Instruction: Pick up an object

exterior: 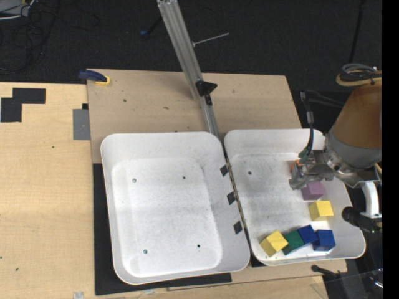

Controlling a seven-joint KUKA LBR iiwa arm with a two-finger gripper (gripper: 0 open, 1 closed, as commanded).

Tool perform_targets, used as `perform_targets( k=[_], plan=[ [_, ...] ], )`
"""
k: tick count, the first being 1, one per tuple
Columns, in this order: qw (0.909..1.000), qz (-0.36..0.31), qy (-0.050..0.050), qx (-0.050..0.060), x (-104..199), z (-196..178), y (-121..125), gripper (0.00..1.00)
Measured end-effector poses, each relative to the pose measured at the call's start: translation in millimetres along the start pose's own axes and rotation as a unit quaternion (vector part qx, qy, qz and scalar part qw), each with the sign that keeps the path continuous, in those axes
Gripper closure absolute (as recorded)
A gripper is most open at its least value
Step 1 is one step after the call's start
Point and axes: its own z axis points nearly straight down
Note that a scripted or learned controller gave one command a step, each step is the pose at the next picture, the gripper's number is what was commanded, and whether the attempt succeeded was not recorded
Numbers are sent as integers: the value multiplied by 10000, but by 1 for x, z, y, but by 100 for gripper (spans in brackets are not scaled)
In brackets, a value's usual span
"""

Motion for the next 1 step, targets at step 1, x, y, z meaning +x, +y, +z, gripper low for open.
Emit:
perform_targets(
  k=[1],
  plan=[
    [10000,-21,6,14,57,-13,6,100]
  ],
)
